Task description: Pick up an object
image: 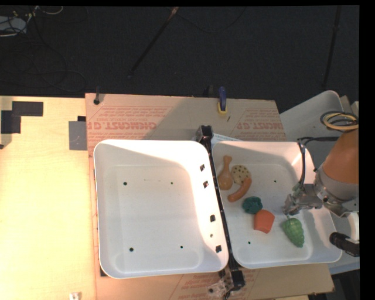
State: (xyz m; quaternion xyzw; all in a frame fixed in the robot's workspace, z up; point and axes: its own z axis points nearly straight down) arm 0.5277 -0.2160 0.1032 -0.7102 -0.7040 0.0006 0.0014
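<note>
This looks like a robotics lab or test bench. 2 shallow white bins point(152, 258) sit side by side on flattened printed cardboard point(146, 120), held at the far edge by a blue clamp point(222, 99). A pale wooden benchtop point(41, 205) lies to the left, loose cables point(35, 14) trail over the dark floor behind, and a grey-and-orange industrial arm point(343, 167) reaches in.

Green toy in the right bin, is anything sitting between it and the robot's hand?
Nothing visible does. The hand sits just above the green toy in the right bin, with only bare bin floor between them. The orange block and the teal piece lie off to the left, clear of that path.
</note>
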